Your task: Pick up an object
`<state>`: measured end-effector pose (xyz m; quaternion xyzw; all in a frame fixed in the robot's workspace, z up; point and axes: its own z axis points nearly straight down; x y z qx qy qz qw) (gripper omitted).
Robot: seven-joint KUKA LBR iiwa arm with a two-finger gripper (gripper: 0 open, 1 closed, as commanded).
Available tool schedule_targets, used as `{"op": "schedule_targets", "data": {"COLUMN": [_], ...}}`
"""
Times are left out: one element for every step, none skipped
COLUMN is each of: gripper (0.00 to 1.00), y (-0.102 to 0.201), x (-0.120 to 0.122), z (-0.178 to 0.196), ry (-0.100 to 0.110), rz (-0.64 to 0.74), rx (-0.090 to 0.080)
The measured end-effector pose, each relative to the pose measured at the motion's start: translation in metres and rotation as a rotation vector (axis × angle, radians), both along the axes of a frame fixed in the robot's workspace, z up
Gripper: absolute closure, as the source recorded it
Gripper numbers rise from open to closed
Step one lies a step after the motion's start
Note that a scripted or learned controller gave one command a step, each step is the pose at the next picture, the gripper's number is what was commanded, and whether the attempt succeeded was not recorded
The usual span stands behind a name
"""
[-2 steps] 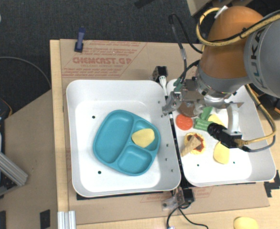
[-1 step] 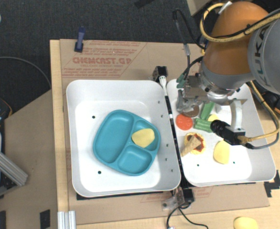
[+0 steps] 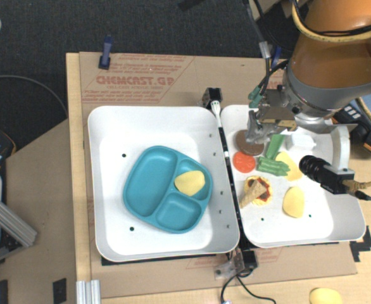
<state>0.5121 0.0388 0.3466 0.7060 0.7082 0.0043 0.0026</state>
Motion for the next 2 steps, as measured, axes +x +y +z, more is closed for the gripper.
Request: {"op": "schedule_targets", "data": {"gripper": [1.00, 1.00], "y": [0.057, -0.013], "x": [-0.034, -0.033], "z": [0.055, 0.036], "ry": [0.002, 0.012], "rz": [0.005, -0.010], "rx": [0.001, -0.003]}}
